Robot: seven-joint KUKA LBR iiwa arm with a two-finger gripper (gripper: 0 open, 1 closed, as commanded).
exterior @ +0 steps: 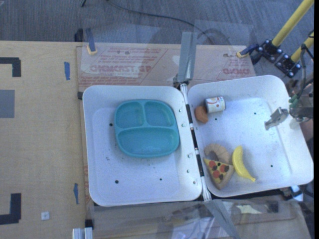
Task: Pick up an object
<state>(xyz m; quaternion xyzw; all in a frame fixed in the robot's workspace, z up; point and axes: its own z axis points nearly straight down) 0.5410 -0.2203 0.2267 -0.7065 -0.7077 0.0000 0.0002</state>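
A grey gripper (277, 117) hangs over the right edge of the right bin (259, 180), holding nothing, its tip a pale blur from which the width of its opening cannot be told. Below and to its left lie the candidates for the pick: a banana (242, 164) near the bin's front, a pizza slice (218, 170) just beside it toward the divider, and a tan, curved pastry-like piece (218, 151) touching the slice's upper edge. Against the far left wall sit a small can (215, 104) on its side and an orange ball (201, 114) just beside it. The left bin (139, 188) carries a teal divided plate (147, 128) (not a likely target, being broad and flat). No object has been lifted yet, so the job appears to be at the approach. The banana looks the best choice: it lies apart from the bin walls, with bare floor on its right side. A sound grasp would likely come straight down over its middle, closing across the narrow width rather than along its length, and low enough to catch the body without scraping the floor. The slice nearby is the hazard; a descent drifting left could nudge it or pinch both. The can may roll if touched off centre.
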